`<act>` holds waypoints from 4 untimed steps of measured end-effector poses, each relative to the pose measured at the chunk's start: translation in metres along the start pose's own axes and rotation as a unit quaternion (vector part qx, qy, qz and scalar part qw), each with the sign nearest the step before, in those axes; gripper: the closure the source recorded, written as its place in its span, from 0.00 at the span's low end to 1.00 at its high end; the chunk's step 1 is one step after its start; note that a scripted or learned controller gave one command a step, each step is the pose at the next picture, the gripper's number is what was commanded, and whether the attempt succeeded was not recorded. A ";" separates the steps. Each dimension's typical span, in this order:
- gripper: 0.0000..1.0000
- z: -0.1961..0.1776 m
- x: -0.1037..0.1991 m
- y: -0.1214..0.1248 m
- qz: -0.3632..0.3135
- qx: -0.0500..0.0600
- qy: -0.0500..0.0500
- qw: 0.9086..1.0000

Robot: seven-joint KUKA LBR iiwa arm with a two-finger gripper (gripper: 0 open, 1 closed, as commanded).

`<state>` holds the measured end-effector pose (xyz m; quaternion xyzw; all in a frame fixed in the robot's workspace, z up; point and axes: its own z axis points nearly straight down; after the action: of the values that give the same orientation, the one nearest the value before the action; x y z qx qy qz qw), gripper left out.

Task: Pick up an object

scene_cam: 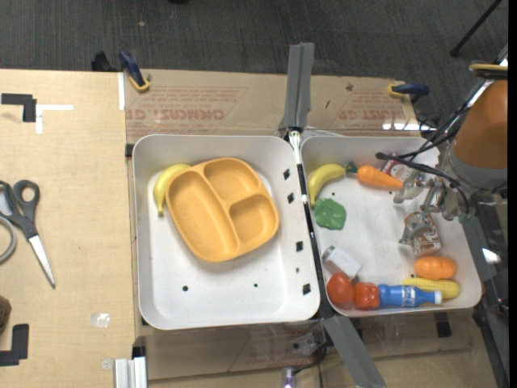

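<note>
Hovering over the far right side of the right bin (355, 145), the gripper (420, 231) hangs low above the bin floor, with the arm's grey wrist and orange band (485, 124) above it at the view's right edge. Its metal tip is a tangle of shiny parts from this angle, and I cannot tell how it is set; nothing visible sits in it, so I judge that no object has been picked up yet.

The candidates lie all around it in the right bin. An orange round fruit (435, 266) sits just below the gripper, with a corn cob (436, 288) beneath that and a blue bottle (408, 297) along the near wall. Two red tomato-like pieces (350, 292) rest at the near left corner, a small white block (342, 259) lies just above them, a green leafy toy (329, 213) is near the left wall, a banana (321, 180) curves above it, and a carrot (378, 177) lies at the far side.

The left bin (161, 297) holds a yellow divided plate (222, 208) with a second banana (166, 184) tucked against its left edge. Scissors (28, 221) lie on the bench, well apart.

The task looks barely begun: the approach is made, but the grasp and the lift remain.
</note>
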<state>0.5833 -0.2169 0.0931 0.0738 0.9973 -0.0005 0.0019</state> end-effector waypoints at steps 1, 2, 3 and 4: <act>0.00 0.000 0.028 -0.008 0.027 0.000 0.000 1.000; 1.00 -0.011 0.026 -0.007 0.025 0.001 -0.003 1.000; 0.00 -0.010 0.026 -0.007 0.025 0.001 -0.003 1.000; 0.00 -0.003 0.099 -0.017 0.053 -0.002 -0.004 0.999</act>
<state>0.4824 -0.2187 0.0954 0.1267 0.9919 0.0009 0.0057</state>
